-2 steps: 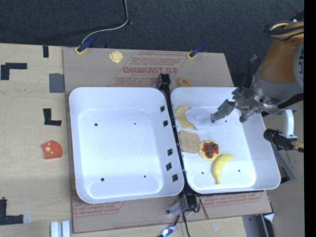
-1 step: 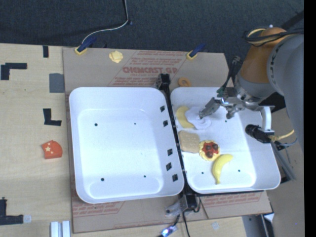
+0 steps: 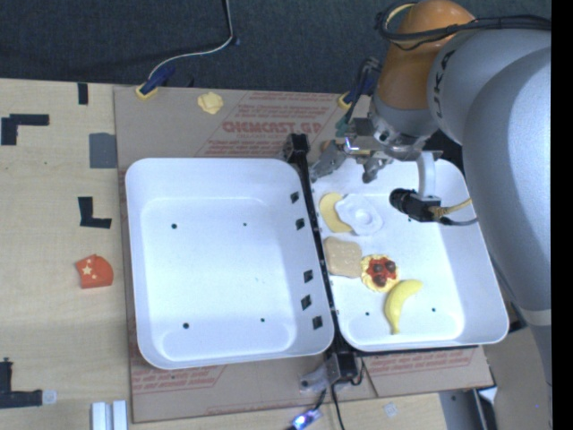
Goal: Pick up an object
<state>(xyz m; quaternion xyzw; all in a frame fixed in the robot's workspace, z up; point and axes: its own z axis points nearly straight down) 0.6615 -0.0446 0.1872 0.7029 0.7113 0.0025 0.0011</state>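
Hanging above the far end of the right bin, the gripper carries nothing visible; whether its fingers are parted, I cannot tell. Just below it lies a fried egg, then bread and a banana, probably clustered for easy reach.

Bulky grey arm, orange wrist band, black cables.

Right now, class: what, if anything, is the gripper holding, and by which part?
Cannot be told: the gripper hangs over the right bin, above the toy foods, its tips unclear.
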